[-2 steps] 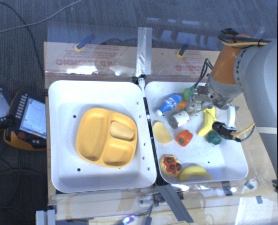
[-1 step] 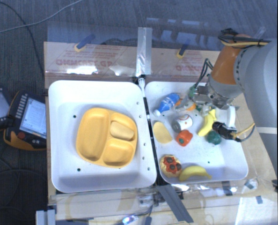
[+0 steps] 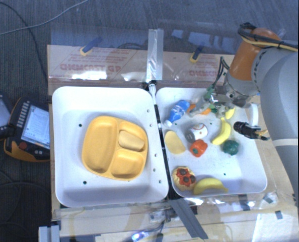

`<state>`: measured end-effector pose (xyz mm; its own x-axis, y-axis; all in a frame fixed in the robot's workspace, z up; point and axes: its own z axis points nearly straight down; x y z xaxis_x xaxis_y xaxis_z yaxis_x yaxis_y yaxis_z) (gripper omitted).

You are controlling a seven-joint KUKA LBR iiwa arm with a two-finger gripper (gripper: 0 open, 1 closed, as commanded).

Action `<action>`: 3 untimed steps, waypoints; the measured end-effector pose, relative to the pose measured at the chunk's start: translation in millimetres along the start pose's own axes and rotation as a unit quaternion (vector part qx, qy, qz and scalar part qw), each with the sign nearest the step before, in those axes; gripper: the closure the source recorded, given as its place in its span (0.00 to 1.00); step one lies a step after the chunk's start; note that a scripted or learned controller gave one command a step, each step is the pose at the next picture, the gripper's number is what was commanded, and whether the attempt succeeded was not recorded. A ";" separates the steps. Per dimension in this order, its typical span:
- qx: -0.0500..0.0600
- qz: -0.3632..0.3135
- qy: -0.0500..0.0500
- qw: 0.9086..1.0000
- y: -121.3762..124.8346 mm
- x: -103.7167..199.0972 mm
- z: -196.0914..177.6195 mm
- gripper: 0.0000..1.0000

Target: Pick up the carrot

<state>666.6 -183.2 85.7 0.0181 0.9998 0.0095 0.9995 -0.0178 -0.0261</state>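
Gripper point(image 3: 213, 101) low in right bin point(image 3: 250, 183) at its 12 o'clock edge, touching small orange carrot point(image 3: 205, 111), finger state cannot be told.

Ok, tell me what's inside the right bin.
The right bin holds two bananas, a blue bottle, a baseball, a red pepper and a green ball. The pincer covers most of the carrot.

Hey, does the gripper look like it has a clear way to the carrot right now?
Probably yes. The gripper is right beside the carrot at the right bin's back edge. Nothing covers the carrot, though the blue bottle and a banana crowd it.
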 end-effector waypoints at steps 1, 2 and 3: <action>-0.012 0.057 -0.006 0.998 0.2 -33.4 -94.1 0.00; -0.014 0.054 -0.006 0.998 -10.1 55.2 -2.6 0.00; -0.014 0.053 -0.007 0.998 -9.6 55.4 -11.4 1.00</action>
<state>658.2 -127.7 97.9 0.1240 0.9923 -0.0062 0.9923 -0.1240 0.0008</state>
